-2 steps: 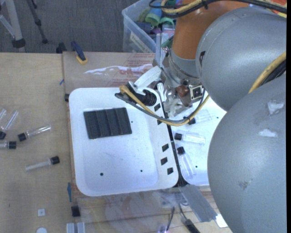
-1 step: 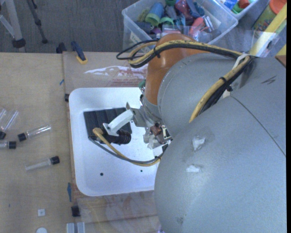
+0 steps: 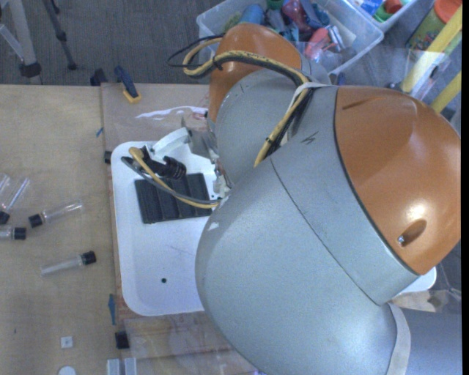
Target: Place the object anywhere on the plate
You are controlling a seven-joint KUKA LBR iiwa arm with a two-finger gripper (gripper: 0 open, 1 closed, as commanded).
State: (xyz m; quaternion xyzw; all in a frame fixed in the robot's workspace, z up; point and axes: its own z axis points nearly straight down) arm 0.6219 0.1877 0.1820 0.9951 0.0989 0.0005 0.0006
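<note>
The grey and orange arm (image 3: 330, 220) covers most of the view and hides the right bin. Its wrist end hangs over the far part of the left white bin (image 3: 135, 282), and my gripper (image 3: 201, 157) sits there, largely hidden behind the arm's body. A flat black ribbed thing (image 3: 165, 201) lies on the bin floor just left of the wrist, with the yellow cable crossing over it. I cannot tell whether it touches the gripper. Nearer the front, a small dark speck (image 3: 163, 279) rests on the bin floor.
On the wooden bench to the left of the bin lie several clear vials with black caps (image 3: 69, 262). A blue clamp (image 3: 126, 84) sits at the bench's far edge. Behind the bench, a clear tub of colourful toys (image 3: 293, 18) stands on the floor.
</note>
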